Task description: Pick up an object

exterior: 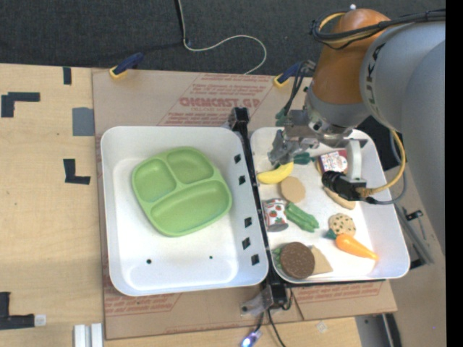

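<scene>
My gripper (283,152) hangs low over the back left part of the right bin (387,215), just above a yellow banana (275,173). A small dark green piece (302,159) lies right beside the gripper. Just in front of the banana lies a round tan cookie (293,189). Nothing can be made out in the gripper's grasp.
The right bin also holds a green vegetable (302,217), a small printed packet (275,215), a dark brown patty on tan bread (296,259), a chocolate-chip cookie (341,224), an orange carrot (354,246) and a red-and-white carton (333,161). A green divided plate (181,191) lies in the left bin (119,194).
</scene>
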`<state>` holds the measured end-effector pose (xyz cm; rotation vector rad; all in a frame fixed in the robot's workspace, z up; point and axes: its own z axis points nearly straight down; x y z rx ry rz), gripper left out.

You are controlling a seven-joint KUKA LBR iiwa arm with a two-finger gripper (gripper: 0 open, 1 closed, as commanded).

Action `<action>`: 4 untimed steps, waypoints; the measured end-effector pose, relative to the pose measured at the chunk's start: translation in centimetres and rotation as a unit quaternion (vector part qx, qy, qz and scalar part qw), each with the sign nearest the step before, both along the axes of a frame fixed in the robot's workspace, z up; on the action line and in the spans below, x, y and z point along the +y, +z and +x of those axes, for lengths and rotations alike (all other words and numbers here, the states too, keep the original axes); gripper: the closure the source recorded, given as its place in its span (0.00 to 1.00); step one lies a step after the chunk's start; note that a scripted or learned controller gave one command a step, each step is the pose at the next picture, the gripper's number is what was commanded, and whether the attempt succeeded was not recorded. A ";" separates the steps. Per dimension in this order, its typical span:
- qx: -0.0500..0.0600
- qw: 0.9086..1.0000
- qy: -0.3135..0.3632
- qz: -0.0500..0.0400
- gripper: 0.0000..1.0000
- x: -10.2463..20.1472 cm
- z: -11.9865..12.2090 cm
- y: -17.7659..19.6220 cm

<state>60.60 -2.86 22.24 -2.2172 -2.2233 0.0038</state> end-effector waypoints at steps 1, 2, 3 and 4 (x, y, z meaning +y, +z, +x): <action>-0.004 1.000 -0.001 0.000 1.00 0.1 -4.8 10.9; 0.001 1.000 -0.001 0.000 1.00 2.8 -10.7 7.0; -0.001 1.000 -0.001 0.000 1.00 4.4 -7.3 4.3; -0.006 1.000 -0.001 0.000 1.00 2.5 -10.7 16.7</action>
